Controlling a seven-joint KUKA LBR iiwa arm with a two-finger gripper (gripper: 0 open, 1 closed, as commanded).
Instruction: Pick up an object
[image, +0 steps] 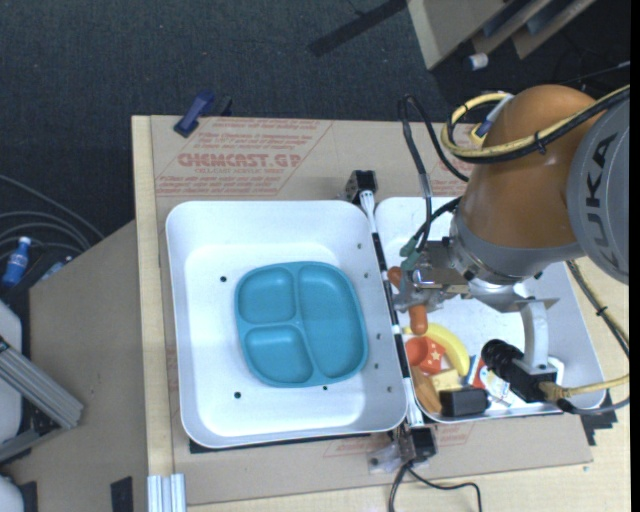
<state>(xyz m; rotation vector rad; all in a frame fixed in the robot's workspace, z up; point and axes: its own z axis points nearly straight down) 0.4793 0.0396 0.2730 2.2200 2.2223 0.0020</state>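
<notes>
1. Small toys, a red piece (426, 353) and a yellow one (452, 350), are lying in the right bin (585, 330).
2. My gripper (418, 290) is hanging just above them; grip state unclear.
3. A blue divided plate (299, 322) is sitting in the left bin (200, 250).

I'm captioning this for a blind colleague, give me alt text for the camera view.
A grey and orange robot arm reaches over the right white bin, which holds small toy food pieces. The left white bin holds a blue divided plate.
</notes>
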